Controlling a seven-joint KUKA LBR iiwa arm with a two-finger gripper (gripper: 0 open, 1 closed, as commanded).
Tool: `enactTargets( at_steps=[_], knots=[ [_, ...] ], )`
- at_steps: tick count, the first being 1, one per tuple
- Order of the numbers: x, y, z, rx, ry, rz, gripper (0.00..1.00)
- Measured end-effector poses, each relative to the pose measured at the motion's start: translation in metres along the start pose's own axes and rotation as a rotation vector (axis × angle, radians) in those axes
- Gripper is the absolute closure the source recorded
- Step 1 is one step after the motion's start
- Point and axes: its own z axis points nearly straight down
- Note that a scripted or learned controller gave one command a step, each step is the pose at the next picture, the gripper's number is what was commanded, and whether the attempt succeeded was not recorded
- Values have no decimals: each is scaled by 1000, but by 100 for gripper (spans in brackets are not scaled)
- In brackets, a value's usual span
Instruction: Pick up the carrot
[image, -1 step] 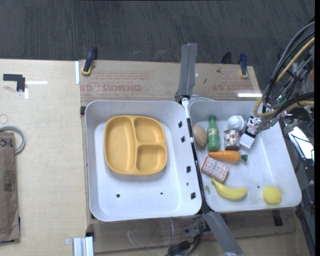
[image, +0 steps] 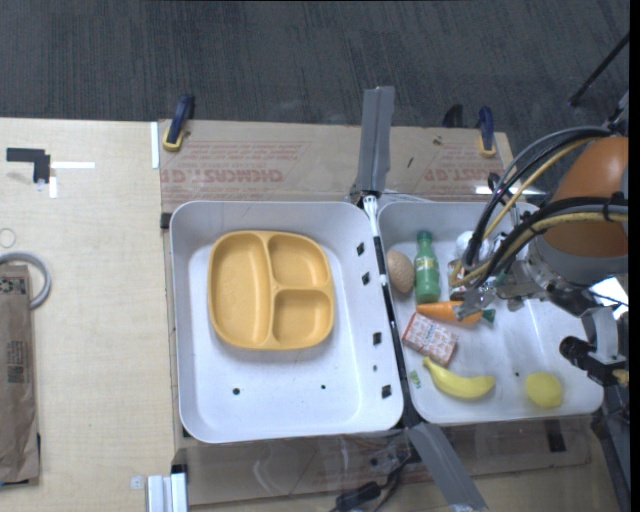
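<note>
Carrot (image: 440, 313): lies in the right bin (image: 500, 405), just beside the green bottle (image: 427, 268) on its lower side, green top pointing away from the bottle towards the arm.
Jaws (image: 474, 303): over the carrot's leafy end, touching it or very nearly; whether they stand wide or narrow, I cannot tell, as cables and the wrist cover them.
Neighbours: a patterned box (image: 430, 340) sits just below the carrot, a banana (image: 458, 382) beyond that, a lemon (image: 544, 389) well away, a brown egg-shaped thing (image: 400, 271) on the bottle's far side.
Left bin (image: 190, 330): holds a yellow divided plate (image: 270, 290).
Step in hand: by my reading, the approach or the closing on the carrot; no lift is evident.
Next move: probably a firm close across the carrot's body, then a straight rise clear of the bottle and box.
</note>
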Motion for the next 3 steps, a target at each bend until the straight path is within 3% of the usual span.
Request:
enactTargets(
  at_steps=[1, 2, 3],
  knots=[
    [-1, -6, -62, 0, -1, 129, 0],
    [5, 2, 39, 2, 0, 242, 0],
    [-38, 39, 49, 0, -1, 350, 0]
  ],
)
